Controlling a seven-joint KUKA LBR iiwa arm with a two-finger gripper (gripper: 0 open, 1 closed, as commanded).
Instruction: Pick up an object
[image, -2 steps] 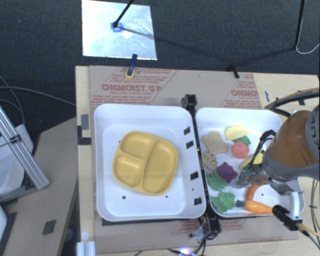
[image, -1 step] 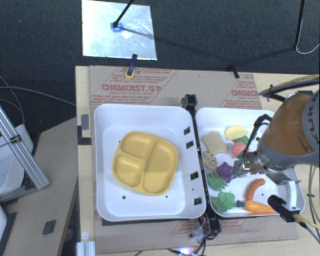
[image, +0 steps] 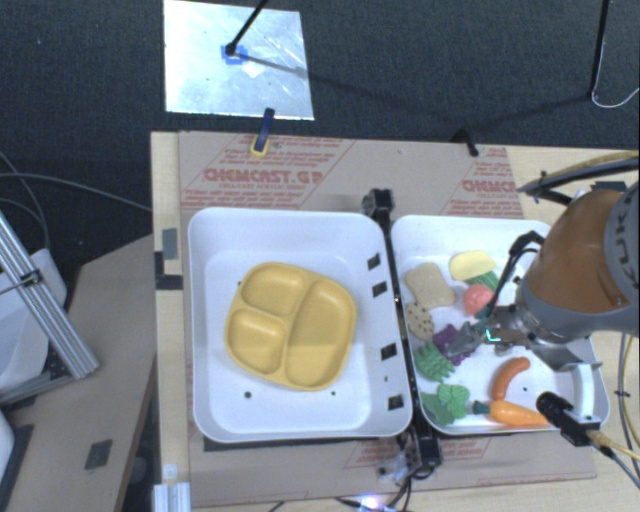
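Hand (image: 487, 333) lowered into the right bin (image: 430, 232), among the toy food, at the end of the grey arm (image: 585, 265) with its orange band. Cannot tell how far open, nor whether anything sits in it; too small and too cluttered there to judge.

Nearest candidate for the pick: purple grapes (image: 455, 340), touching or just beside the hand on its far side from the arm. Red piece (image: 478, 298) and yellow piece (image: 472, 264) just past the hand, toward the back rim. Tan bread slice (image: 429, 285) and speckled cookie (image: 419, 322) beyond the grapes. Green leafy pieces (image: 434, 362), broccoli (image: 448, 402), sausage (image: 509, 375) and carrot (image: 518, 413) on the near side of the hand.

Probably all gathered in one bin to leave the left bin (image: 205, 330) as a drop zone; there, a yellow divided plate (image: 291, 325), well apart from the hand.

Printed in red on the brown sheet (image: 330, 170) covering the tabletop: "CHEMCAST GP", repeated at several angles.
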